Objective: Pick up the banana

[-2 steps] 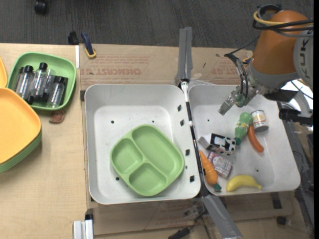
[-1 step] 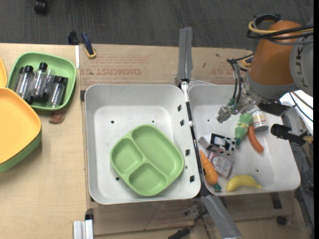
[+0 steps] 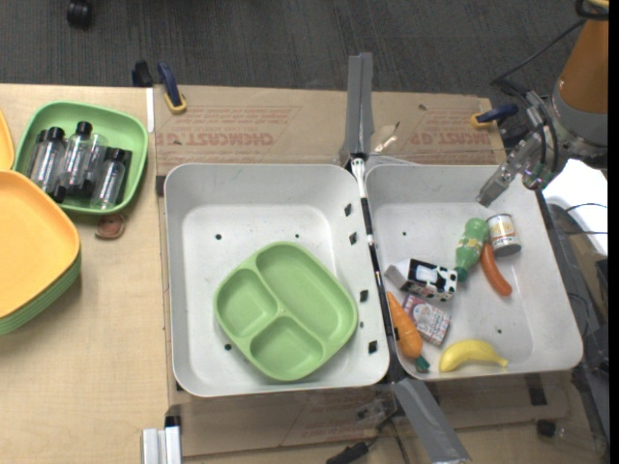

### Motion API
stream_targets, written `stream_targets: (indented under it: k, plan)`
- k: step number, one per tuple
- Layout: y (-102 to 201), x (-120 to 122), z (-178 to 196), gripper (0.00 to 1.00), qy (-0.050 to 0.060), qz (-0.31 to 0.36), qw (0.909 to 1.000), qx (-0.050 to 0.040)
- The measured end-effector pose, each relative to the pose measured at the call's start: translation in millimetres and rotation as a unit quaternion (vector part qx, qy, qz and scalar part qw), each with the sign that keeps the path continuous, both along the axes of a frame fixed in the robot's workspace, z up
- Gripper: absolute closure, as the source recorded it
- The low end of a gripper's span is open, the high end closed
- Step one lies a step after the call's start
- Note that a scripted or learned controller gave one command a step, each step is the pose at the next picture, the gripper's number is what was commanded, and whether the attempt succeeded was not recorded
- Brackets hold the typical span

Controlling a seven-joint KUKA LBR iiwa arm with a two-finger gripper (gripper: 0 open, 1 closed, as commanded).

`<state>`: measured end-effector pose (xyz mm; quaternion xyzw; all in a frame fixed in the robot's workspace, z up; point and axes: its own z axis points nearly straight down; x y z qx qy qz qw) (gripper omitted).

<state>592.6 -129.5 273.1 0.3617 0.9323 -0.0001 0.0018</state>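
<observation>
Seen from above at a slant, two shallow white bins sit side by side on a cardboard-covered bench. One yellow banana (image 3: 472,356) lies flat in the right bin (image 3: 542,341), near its front edge and toward the front right area. Its long axis runs roughly left to right, with a slight upward arch in the middle; one tip points toward the bin's left, close to a carrot, and the other toward the right wall. Which end is the stem cannot be told.

The right bin also holds two orange carrot-like toys: one carrot (image 3: 406,329) just left of the banana, and a second, redder one (image 3: 496,272) farther back. Near it stand one small tin can (image 3: 502,234) and one green toy vegetable (image 3: 471,246). One small black-and-white box (image 3: 430,276) and one flat printed packet (image 3: 427,317) lie in the middle.

The left bin (image 3: 193,211) holds one green divided plate (image 3: 285,310) with three compartments.

The gripper (image 3: 498,188) hangs over the back right corner of the right bin, well apart from the banana. Its fingers look close together with nothing between them, though how far they are parted cannot be told for certain.

Left of the bins, one green tray (image 3: 129,129) holds about four small bottles (image 3: 75,162), beside a stack of orange plates (image 3: 34,249).
</observation>
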Motion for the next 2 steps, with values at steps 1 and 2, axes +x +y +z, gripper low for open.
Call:
stream_targets:
  k: [1,2]
  plan:
    - [68,-12,-37,1.0,0.002,0.112,0.9937,0.0007]
    - [35,34,-26,1.0,0.0,0.251,0.968,-0.0001]
